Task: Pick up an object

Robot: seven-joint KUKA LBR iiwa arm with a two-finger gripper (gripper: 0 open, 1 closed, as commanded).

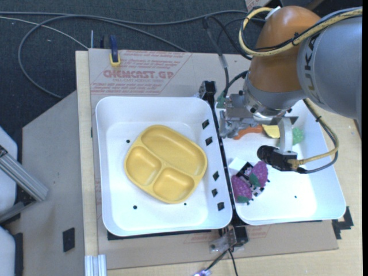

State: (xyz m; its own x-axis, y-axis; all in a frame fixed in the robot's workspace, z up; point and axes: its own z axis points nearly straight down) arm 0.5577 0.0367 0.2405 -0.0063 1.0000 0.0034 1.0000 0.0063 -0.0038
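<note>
Objects to pick: four small things sit in my right bin [322,203], by my count.
Purple grapes: one toy bunch [250,181], low in the bin near the divider, with something small and black just beside it that I can't name.
Orange piece: one [251,131], poking out from under my wrist, close to the divider.
Yellow piece: one [271,131], just right of the orange one, partly hidden by me.
Green piece: one [298,135], small, further right, near the yellow one.
My gripper: down over the upper part of the right bin at [238,125], above the orange piece; whether I'm open or closed, I cannot tell, my own wrist blocks it.
Left bin [109,154]: one yellow divided plate [165,163], three compartments, lying in the middle.
Bench: one cardboard sheet [138,71] under both bins, red print on it.
</note>
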